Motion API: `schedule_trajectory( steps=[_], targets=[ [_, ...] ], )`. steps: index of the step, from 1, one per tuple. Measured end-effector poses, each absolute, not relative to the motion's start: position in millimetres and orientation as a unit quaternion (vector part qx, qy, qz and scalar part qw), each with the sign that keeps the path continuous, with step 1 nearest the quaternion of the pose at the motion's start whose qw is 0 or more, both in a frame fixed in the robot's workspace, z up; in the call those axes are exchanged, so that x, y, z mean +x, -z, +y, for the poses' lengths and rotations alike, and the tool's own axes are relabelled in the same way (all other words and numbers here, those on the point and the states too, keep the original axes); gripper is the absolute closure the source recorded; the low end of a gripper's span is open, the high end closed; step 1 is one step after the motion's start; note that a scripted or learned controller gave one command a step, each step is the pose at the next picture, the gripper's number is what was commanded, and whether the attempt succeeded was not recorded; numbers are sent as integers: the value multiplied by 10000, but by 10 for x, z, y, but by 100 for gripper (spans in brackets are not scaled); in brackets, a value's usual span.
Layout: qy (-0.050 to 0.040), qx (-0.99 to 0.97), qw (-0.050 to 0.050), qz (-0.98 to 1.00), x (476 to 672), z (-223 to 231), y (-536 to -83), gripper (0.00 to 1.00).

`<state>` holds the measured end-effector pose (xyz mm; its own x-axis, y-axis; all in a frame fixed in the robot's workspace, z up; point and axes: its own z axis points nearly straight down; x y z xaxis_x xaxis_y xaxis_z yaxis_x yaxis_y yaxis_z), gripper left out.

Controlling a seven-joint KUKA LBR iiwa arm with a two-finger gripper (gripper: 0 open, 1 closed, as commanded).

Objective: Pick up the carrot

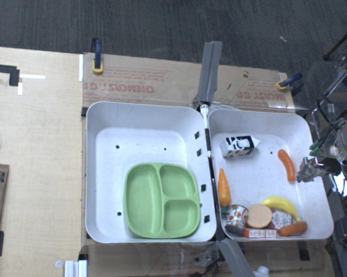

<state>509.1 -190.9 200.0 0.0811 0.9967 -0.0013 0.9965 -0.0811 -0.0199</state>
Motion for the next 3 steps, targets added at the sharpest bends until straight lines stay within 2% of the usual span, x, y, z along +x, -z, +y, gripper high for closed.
schedule_trajectory(
  steps=[1,2,3],
  targets=[
    [-26,-7698,17,-6383,5988,-1923,-1200,100],
    [-28,-7400,22,-6726,5706,-1459,-1802,100],
    [-31,-7542,25,-6566,4990,-910,-1877,100]
  ],
)
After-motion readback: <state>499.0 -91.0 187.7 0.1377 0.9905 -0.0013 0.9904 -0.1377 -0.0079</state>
